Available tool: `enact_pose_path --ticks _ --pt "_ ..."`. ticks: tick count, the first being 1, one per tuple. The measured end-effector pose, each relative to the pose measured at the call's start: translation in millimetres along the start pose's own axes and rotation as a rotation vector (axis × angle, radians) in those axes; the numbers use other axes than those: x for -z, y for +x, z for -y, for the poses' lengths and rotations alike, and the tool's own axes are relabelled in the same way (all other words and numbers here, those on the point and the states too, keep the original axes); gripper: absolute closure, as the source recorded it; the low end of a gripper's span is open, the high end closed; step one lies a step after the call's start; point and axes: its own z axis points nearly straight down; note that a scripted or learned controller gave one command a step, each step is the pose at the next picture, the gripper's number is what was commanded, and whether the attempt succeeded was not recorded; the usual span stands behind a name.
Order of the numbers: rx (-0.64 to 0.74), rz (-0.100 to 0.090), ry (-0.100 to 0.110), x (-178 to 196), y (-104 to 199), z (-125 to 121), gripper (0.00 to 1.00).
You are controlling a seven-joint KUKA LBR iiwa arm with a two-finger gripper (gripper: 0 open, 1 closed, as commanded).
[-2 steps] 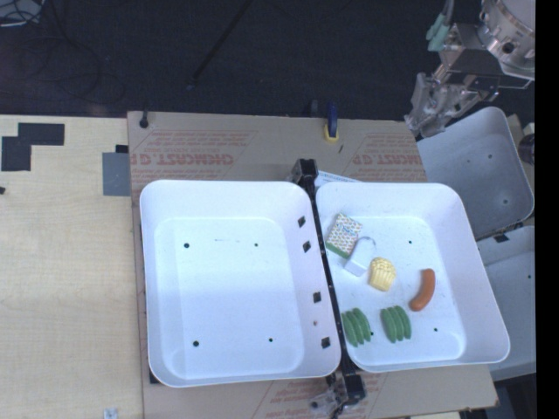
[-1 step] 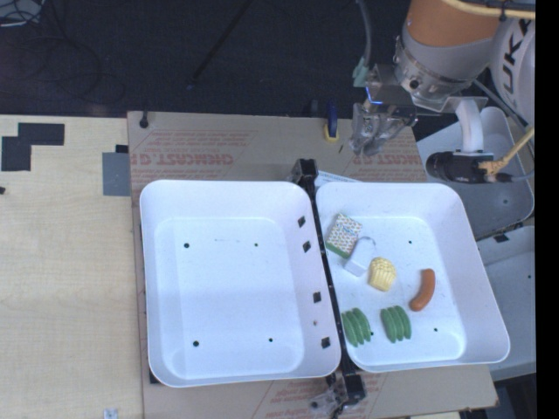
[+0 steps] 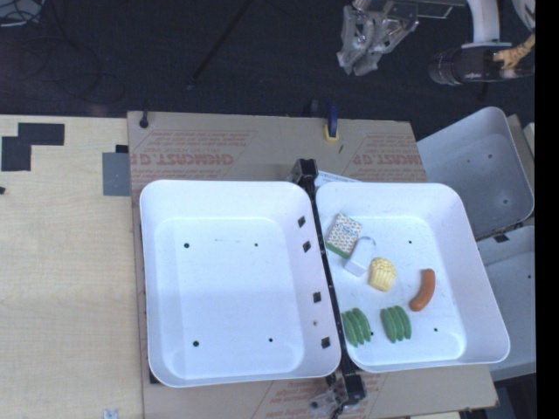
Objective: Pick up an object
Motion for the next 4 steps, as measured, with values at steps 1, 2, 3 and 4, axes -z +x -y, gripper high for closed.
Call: enact_pose_path --ticks 1,2,3,4 --pt "-0.004 0.003 0.017 -8 60 22 1.00" --pt "-0.006 0.004 0.017 -41 100 0 1.00" --pt "-0.006 0.003 0.013 -7 130 -1 1.00" --pt "-0.006 0.006 0.024 -142 153 2 1.00"
